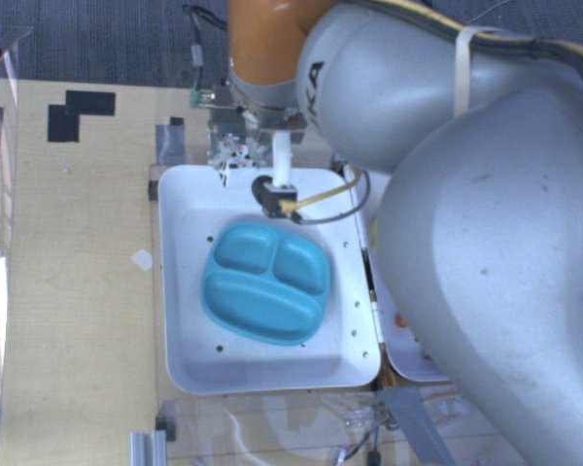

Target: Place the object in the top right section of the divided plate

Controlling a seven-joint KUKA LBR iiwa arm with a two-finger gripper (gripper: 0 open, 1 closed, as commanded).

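Observation:
A blue divided plate [264,304] lies in the middle of the left white bin [189,357]. It has two small sections on its far side and one long section on its near side, and nothing lies in any of them. My gripper [229,155] hangs over the bin's far edge, just beyond the plate's far left section and apart from it. The gripper is small and cluttered in the camera view, and I see no object in it.
The grey arm covers most of the right bin [400,357]; a small orange-red spot [401,319] shows at its left edge. Wooden bench with black markers [78,113] spreads to the left.

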